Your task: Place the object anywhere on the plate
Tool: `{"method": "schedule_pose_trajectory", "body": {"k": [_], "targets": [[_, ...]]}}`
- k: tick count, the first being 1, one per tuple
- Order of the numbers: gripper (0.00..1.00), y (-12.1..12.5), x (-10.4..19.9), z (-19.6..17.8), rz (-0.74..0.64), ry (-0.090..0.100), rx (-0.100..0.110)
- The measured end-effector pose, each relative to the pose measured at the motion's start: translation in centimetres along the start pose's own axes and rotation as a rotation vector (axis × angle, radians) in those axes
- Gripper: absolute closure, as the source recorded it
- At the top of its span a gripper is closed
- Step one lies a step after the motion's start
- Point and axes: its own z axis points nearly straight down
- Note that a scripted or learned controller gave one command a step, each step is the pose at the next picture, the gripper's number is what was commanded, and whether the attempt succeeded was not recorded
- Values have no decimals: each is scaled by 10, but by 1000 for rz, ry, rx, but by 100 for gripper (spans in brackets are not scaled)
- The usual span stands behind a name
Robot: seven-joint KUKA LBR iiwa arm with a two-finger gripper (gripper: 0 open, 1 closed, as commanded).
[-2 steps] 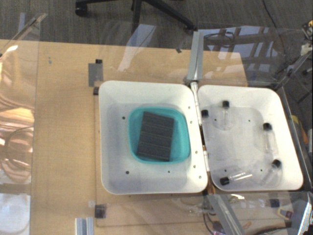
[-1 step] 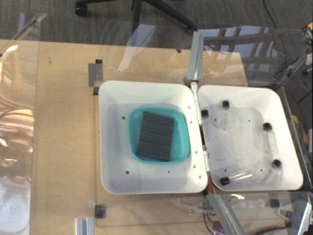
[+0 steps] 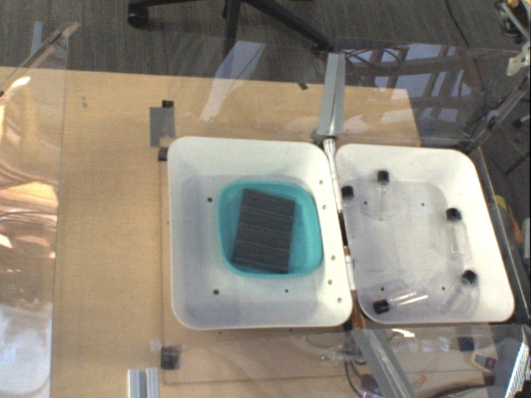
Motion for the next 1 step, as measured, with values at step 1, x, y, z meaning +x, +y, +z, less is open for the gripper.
{"method": "schedule_pose_trajectory", "body": {"k": [1], "targets": [[0,-11,-58,-1,-2,-1,1]]}}
